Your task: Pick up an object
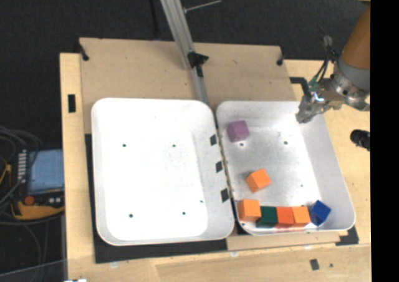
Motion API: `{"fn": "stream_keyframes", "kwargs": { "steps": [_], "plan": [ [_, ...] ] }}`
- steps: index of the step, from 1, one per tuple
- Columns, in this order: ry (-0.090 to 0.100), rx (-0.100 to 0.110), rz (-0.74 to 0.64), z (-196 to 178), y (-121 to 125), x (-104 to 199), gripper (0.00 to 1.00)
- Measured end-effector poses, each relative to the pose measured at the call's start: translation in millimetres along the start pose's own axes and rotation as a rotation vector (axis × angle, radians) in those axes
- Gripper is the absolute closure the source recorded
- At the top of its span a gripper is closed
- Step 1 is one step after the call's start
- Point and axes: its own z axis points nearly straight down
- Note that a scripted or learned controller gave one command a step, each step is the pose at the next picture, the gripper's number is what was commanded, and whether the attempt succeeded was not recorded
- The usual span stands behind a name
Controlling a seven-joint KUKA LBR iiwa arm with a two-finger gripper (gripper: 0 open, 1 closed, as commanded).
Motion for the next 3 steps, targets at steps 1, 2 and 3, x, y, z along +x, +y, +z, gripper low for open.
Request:
{"fn": "stream_keyframes", "kwargs": {
  "steps": [1, 2, 3],
  "plan": [
    [0.001, 0.003, 0.002, -5, -4, 42, 1.00],
    [0.002, 0.004, 0.001, 0, -21, 93, 1.00],
    [0.003, 0.004, 0.001, 7, -34, 145, 1.00]
  ]
}}
